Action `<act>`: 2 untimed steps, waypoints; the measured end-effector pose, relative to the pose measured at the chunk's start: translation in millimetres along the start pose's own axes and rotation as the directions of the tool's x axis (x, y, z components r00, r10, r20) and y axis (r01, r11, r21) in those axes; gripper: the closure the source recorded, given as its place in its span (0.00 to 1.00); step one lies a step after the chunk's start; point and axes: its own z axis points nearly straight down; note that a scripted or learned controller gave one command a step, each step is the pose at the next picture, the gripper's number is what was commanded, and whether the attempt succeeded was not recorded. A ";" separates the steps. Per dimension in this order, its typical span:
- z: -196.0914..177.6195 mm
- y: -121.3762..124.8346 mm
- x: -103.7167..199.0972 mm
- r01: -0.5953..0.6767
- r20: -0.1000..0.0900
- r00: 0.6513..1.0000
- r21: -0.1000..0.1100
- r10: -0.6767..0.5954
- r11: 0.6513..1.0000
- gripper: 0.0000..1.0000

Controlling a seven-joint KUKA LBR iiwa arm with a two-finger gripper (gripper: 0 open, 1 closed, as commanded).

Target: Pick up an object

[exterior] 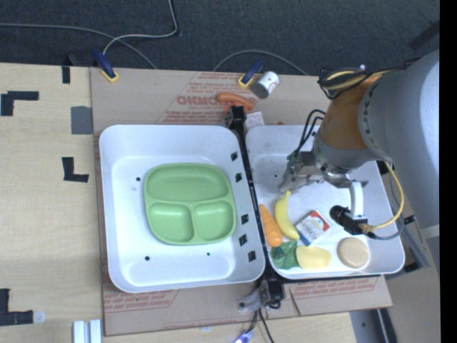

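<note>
Hovering low in the right bin (385, 263), the pincer (294, 179) sits just above the banana (285, 216); whether its fingers are spread cannot be told. Carrot (270, 224) lies alongside.

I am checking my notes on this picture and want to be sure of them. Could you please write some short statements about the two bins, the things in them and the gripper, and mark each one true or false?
1. The green plate lies in the left bin. True.
2. The banana lies on the green plate. False: it lies in the right bin, beside the carrot.
3. The gripper is over the right bin, near the top end of the banana. True.
4. The green plate has three compartments. True.
5. The carrot is in the left bin. False: it is in the right bin, close to the wall between the bins.
</note>
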 end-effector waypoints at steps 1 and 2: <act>0.0 0.0 0.0 0.000 0.000 1.000 0.000 0.000 1.000 0.00; 9.4 -48.9 9.5 -0.002 0.004 1.000 -0.002 0.002 1.000 0.00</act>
